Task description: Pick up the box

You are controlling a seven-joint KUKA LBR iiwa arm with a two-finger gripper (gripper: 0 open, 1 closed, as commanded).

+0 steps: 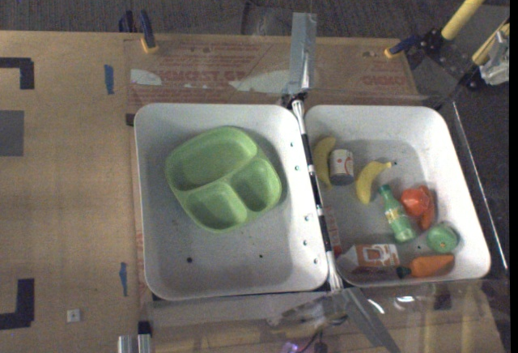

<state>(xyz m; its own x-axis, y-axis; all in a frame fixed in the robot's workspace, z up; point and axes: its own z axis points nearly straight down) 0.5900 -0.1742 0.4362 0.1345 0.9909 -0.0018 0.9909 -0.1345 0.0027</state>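
Observation:
The box (372,256) is a small orange and white carton lying flat in the right bin (465,181), close to that bin's near wall and left corner. An orange carrot (431,265) lies just to its right, almost touching its end. A green bottle (397,215) lies a little behind it.
Also in the right bin are two yellow bananas (324,159) (371,180), a small can (341,166), a red-orange item (418,202) and a round green item (443,238). The left bin (154,246) holds a green divided plate (225,188).

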